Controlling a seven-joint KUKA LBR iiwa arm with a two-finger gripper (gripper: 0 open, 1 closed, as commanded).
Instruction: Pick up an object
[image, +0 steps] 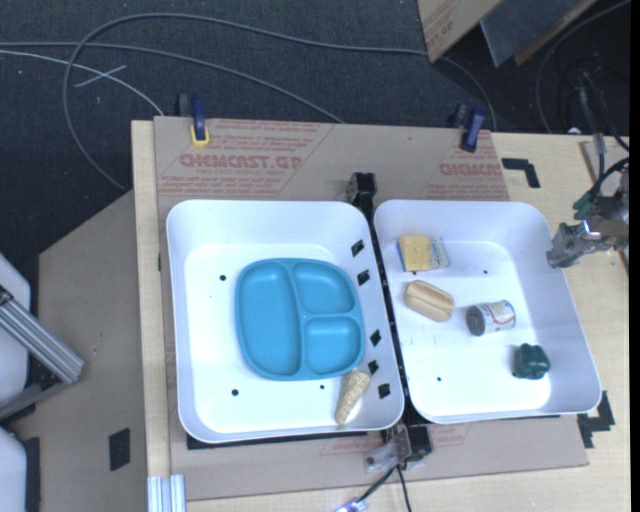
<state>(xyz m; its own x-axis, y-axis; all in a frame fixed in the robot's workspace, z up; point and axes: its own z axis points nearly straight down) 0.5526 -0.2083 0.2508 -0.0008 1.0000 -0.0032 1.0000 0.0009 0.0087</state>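
While the two white bins sit side by side on the desk (250, 150), the arm shows at the far right edge of the view, just outside the right bin (560, 330), level with that bin's far right corner. Little of it is in view: a grey metal part with some wiring above it, reaching in from the right. The pincer (572, 243) hangs beside the bin's rim, clear of everything inside, and whether it is apart or together cannot be told from here.

In the right bin lie four things, well apart from the pincer: a yellow sponge-like block (421, 254) toward the far left, a tan bread roll (429, 300) just nearer, a small can on its side (491, 317) to the roll's right, and a dark green lump (530, 361) near the right wall.

In the left bin (200, 300) a blue divided plate (298, 317) lies in the middle, and a pale corn-like cob (351, 396) rests by the near right corner
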